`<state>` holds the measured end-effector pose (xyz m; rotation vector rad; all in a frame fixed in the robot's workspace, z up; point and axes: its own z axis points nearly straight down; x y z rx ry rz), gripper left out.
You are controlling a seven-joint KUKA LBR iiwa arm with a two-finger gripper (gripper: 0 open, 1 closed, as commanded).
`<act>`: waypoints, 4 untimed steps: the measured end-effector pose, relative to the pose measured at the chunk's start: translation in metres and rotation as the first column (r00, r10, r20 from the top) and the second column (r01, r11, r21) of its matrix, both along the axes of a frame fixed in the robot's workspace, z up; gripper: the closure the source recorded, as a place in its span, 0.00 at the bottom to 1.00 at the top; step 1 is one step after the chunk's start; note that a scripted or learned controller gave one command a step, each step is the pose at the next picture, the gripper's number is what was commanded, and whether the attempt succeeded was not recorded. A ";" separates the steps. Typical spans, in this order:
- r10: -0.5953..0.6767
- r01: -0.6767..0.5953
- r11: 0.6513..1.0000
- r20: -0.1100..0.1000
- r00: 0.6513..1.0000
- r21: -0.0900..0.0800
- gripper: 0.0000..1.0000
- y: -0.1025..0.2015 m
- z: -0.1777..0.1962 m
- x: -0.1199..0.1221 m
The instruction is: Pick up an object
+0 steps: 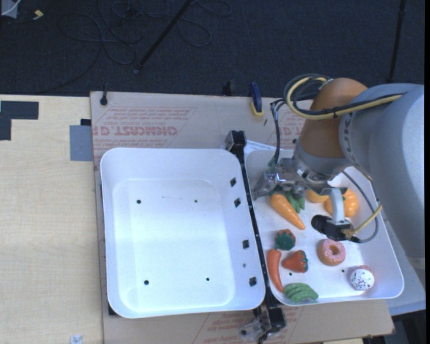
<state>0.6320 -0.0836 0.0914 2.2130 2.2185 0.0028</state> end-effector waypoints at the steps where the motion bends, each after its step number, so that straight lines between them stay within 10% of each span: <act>1: 0.002 -0.002 1.000 -0.005 1.000 0.005 0.00 -0.006 -0.001 0.013; 2: 0.001 -0.001 1.000 -0.006 1.000 0.001 1.00 -0.009 0.010 0.013; 3: 0.002 -0.002 1.000 -0.005 1.000 0.006 1.00 0.064 0.100 0.012; 4: 0.000 0.000 1.000 -0.002 1.000 0.005 1.00 0.076 0.184 0.012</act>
